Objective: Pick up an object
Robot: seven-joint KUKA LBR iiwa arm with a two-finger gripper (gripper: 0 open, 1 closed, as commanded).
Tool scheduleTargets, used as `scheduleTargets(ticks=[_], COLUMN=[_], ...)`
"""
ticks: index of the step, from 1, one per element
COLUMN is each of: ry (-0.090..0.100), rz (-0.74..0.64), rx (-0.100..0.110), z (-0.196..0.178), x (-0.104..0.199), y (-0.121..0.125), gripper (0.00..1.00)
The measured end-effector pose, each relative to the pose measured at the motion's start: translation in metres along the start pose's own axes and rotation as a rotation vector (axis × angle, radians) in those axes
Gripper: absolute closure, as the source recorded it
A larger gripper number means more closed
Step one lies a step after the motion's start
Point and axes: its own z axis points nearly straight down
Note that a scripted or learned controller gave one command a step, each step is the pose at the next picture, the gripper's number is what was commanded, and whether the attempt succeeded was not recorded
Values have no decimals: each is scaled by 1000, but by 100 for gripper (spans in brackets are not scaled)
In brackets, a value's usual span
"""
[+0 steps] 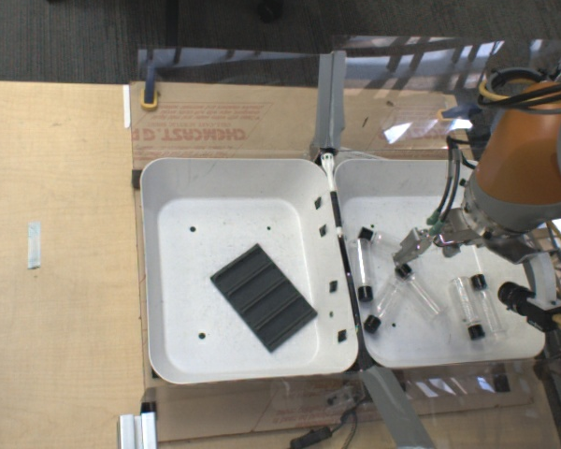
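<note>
Jaws hang narrowly parted, holding nothing, in the right white bin, directly above a clear plastic tube with black cap whose long axis runs diagonally toward lower right.

Both bins are white — the left bin speckled with a few small black dots, the right bin the same plain white. In the left one lies a dark charcoal slab with ridged stripes along its length. The tubes in the right bin are clear with black caps. The arm shows an orange band over grey. The counter is pale tan wood — the cardboard brown with red print.
</note>
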Motion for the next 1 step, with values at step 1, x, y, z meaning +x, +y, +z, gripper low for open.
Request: scheduleTargets(ticks=[1], ry=[0], rz=[-122], rx=[-2], z=[99], x=[-38], y=[13], gripper=[0])
